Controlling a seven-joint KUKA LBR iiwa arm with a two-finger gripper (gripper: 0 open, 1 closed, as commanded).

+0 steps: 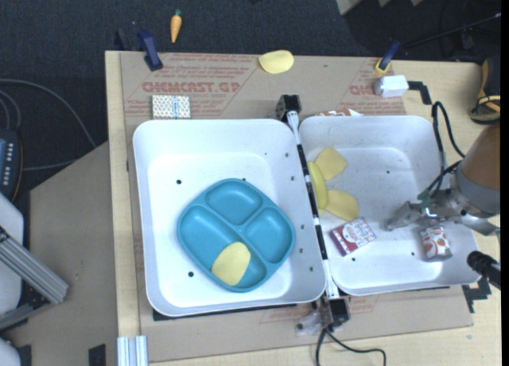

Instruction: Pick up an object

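While the claw [413, 217] hovers low in the right bin [374, 130] toward the table's right edge, fingers spread and holding nothing, a small red-and-white packet [434, 243] lies just beside it. Best approach: centre over the packet, descend squarely, then close.

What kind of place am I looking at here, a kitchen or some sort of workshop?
Most likely a robot test lab, not a kitchen. A robot arm reaches over two white bins clamped to a cardboard-covered bench, with toy food, a blue plate, and cables around.
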